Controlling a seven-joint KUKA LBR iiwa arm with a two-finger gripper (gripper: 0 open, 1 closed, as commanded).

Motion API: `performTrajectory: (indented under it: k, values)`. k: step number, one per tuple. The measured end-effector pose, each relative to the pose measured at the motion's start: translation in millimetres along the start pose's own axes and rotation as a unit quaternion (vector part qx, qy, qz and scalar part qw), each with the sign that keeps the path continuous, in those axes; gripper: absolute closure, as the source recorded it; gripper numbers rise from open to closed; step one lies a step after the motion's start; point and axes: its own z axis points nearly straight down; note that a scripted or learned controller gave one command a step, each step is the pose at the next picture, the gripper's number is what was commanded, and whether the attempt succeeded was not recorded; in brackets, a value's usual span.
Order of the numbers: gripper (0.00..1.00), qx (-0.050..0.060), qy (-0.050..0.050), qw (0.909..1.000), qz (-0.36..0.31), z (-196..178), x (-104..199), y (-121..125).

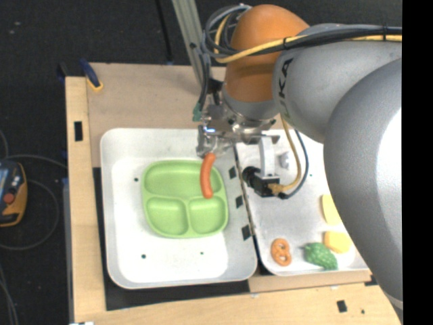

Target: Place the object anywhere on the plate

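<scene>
Camera view: we see a long orange hot dog hanging almost straight down. Its top end is pinched between the two fingers of the gripper, so the gripper is holding it. The bottom end of the hot dog hangs over the right side of the green plate. We cannot tell if the bottom end touches the plate or stays just above it.

The green plate has three parts: one big part at the top and two small parts at the bottom. It lies in the left white bin, close to the wall between the two bins.

Above the gripper we see the orange band of the arm. The big grey arm comes in from the right and covers much of the right white bin. Yellow and black cables loop beside the wrist.

In the right bin, near the front edge, we see a small pretzel. Just beside it lies a green leafy toy. A yellow block is touching the green toy, and another yellow thing sits a bit farther back, partly hidden by the arm.

Both bins rest on a light wooden bench. At the far left, off the bench, we see an orange and black box with wires.
</scene>
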Motion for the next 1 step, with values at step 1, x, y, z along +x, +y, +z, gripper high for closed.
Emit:
performTrajectory:
  k: [1]
  values:
    - [0.0,0.001,-0.001,1.0,0.003,0.6,-3.7,-0.2]
